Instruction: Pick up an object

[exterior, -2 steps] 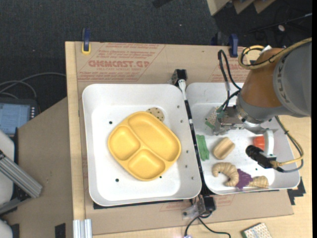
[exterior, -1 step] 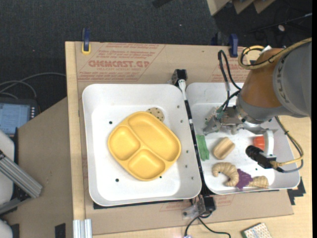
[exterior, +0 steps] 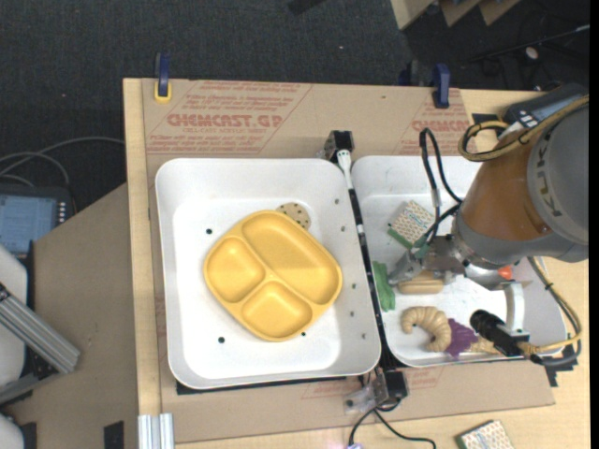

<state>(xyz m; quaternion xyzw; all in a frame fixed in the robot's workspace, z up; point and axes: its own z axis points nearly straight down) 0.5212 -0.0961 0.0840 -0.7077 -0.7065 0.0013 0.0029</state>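
Over the right bin point(exterior: 393, 171), the gripper point(exterior: 421, 271) sits near the left wall, directly above a tan block point(exterior: 421, 286). Whether it is spread or closed cannot be told. A green strip point(exterior: 383, 286) lies along that wall, just beside the block. A speckled packet point(exterior: 412, 221) lies farther back, and a croissant point(exterior: 426, 324) lies nearer the front, touching a purple toy point(exterior: 460, 337). The left bin point(exterior: 178, 251) holds a yellow plate point(exterior: 271, 274) with a cookie point(exterior: 295, 214) at its far edge.

Yellow tray point(exterior: 271, 274); white bins point(exterior: 182, 283) (both); tan croissant point(exterior: 426, 324); purple toy point(exterior: 460, 337).
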